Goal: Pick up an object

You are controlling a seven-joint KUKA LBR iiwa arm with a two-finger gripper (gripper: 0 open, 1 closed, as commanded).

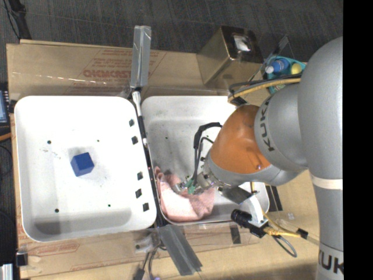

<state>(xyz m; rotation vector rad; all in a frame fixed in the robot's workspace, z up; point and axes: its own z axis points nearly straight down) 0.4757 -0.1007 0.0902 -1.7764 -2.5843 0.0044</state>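
Arm (274, 139): reaches in from the right and bends down over the right bin (175, 112); the orange band sits directly above the wrist and hides much of the tool.

Gripper (191, 185): low in the right bin, at the upper edge of the pink cloth (183, 202). Its tip is small and dark against the cloth — I cannot tell whether it is parted, closed, or clamped on anything.

Pink cloth: lies crumpled in the near corner of the right bin, against the wall by the divider. It rests on the bin floor; no part of it is visibly raised.

Blue cube (83, 163): sits alone on the floor of the left bin (35, 115), well apart from the arm and untouched.

Likely target: the cloth, judged from the tool's position over it; the cube looks out of play for this try.

Done so far: approach and descent appear complete — the tool is at or touching the cloth.

Left to do: a confirmed grasp, then a lift clear of the bin floor. Neither can be certified from this view.

Finding: task not yet accomplished; stage judged to be at the grasp itself.

Risk noted: soft, bunched cloth near a wall may slip out or be only partly pinched.
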